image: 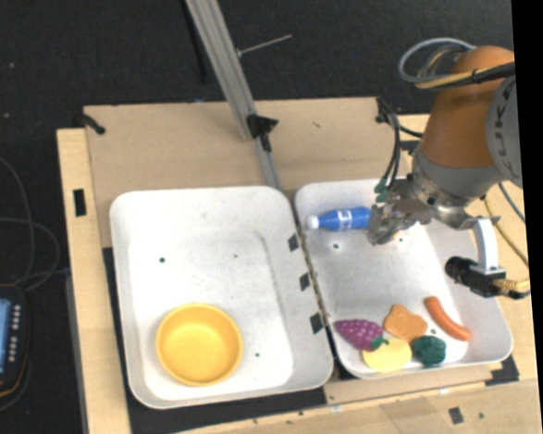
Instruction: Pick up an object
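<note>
- Camera view, progress: you have nothing lifted yet, as far as this shows. Every item lies on a bin floor, so the whole pick is left to do.
- The gripper [386,224] sits low over the upper part of the right bin [467,355], just beside the right end of the blue bottle [341,219]. The bottle lies on its side near the bin's back-left corner, pale cap end toward the arm. You can judge it the likely target, since it is the item closest to the tool.
- Fingers: whether they are spread or pressed together cannot be told here; they read as a dark cluster, and whether they touch the bottle is unclear too.
- Other candidates in the same bin sit along its front edge, well apart from the gripper: a purple grape bunch [357,331], an orange piece [405,323], a carrot-like stick [445,318], a yellow fruit [388,355] and a green lump [429,348], packed close together.
- The left bin [132,212] carries a yellow bowl [199,343] near its front-left corner, far from the arm.
- Arm pose: the arm [465,133] comes in from the right over the worktop [174,149], its orange section bent above the right bin's back-right corner, wrist angled down and leftward toward the bottle.
</note>
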Robot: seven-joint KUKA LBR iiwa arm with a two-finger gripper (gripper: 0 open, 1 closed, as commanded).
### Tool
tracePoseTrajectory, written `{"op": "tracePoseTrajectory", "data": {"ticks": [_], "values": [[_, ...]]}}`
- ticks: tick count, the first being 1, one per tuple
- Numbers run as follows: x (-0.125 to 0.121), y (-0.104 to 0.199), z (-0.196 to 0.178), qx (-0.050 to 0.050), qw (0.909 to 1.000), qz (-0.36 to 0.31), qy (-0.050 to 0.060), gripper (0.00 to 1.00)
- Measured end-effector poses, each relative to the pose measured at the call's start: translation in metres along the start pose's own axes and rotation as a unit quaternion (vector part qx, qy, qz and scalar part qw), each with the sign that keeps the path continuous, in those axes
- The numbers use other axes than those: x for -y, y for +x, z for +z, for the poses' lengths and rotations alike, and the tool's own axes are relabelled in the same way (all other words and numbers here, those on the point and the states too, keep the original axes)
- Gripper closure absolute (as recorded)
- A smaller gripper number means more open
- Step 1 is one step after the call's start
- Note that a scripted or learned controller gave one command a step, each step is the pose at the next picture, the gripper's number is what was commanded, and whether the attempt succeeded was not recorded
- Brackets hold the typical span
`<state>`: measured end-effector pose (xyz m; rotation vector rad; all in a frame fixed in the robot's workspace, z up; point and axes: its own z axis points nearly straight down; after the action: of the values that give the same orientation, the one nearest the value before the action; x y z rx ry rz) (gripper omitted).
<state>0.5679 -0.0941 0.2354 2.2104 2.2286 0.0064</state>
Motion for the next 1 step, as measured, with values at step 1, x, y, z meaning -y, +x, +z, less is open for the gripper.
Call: {"op": "tracePoseTrajectory", "data": {"ticks": [1], "values": [[0.0030,0.0521,0.0052,0.000,1.0000,0.001,0.002,1.00]]}}
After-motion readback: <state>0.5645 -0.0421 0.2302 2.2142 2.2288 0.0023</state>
